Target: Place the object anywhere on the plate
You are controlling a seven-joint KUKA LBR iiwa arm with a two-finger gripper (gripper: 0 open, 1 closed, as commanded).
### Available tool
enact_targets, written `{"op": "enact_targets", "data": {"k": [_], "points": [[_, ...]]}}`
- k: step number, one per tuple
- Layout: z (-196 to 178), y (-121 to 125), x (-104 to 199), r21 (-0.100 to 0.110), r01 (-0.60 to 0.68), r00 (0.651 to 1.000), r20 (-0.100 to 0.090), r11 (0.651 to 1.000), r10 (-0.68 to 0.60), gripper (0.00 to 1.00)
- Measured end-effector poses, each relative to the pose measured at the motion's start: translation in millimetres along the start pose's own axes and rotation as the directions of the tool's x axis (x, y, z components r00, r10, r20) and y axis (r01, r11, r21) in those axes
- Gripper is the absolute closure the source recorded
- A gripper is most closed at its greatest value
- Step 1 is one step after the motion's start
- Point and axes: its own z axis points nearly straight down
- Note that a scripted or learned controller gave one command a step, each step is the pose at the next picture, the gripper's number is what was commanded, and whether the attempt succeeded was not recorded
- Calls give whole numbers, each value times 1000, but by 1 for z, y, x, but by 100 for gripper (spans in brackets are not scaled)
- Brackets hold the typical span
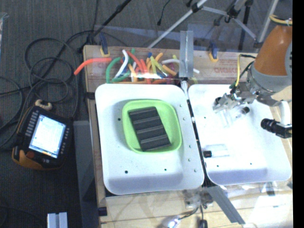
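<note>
Shows the dark ridged block (149, 128) lying flat on the green plate (176, 122), turned slightly askew, well inside the rim and covering most of the plate's middle. Puts that plate near the centre of the left bin (142, 179), a little toward the bench's far edge. Reads, as a judgement, as the closing step of the task: block down on the plate, apart from the gripper, with nothing left to carry. Calls next only for staying clear of the left bin so the block is not disturbed; no fresh grasp looks needed, and any retreat would best go up and toward the bench's right edge. Finds the gripper (229, 103) over the right bin (247, 170), in its far half, nearer the divider between the bins than the bench's right edge, and well apart from plate and block. Cannot tell whether it is spread or closed, being pale and blurred against the white bin floor; sees no dark block in it. Has the grey arm (270, 77) reaching in over the bench's far right corner, the orange band (278, 44) high above the wrist, the wrist angled down and toward the divider. Notes a small dark bit (207, 153) on the right bin's floor, just beside the divider, too small to identify.
</note>
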Motion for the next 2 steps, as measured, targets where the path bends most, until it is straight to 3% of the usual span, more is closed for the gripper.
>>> {"op": "enact_targets", "data": {"k": [1,2], "points": [[0,0,0,0,0,1000,0,1000,0,0],[10,-70,-33,1,-83,997,1,997,83,0]]}}
